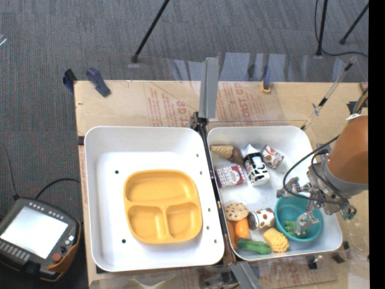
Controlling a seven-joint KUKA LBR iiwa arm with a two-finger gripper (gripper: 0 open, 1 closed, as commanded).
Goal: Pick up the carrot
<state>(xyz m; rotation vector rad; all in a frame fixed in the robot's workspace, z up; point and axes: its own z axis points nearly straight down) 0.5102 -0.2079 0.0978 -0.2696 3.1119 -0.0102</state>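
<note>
Arm reached in from right, wrist pointing down; gripper point(307, 220) hung over teal bowl point(289, 209). Finger state: cannot tell. Carrot point(242, 228) lay well left of it.

The arm point(355, 155) shows a broad, rounded orange band with a smooth matte surface, and below it a grey metal wrist section made of stacked ring-like parts. Thin black cables point(299, 168) loop out in an arc from the wrist's side and run back into the grey housing. The gripper point(308, 220) under the wrist is a cluster of silver-grey metal pieces with small brackets and slim metallic fingers point(304, 223), all bare metal without visible markings.
</note>
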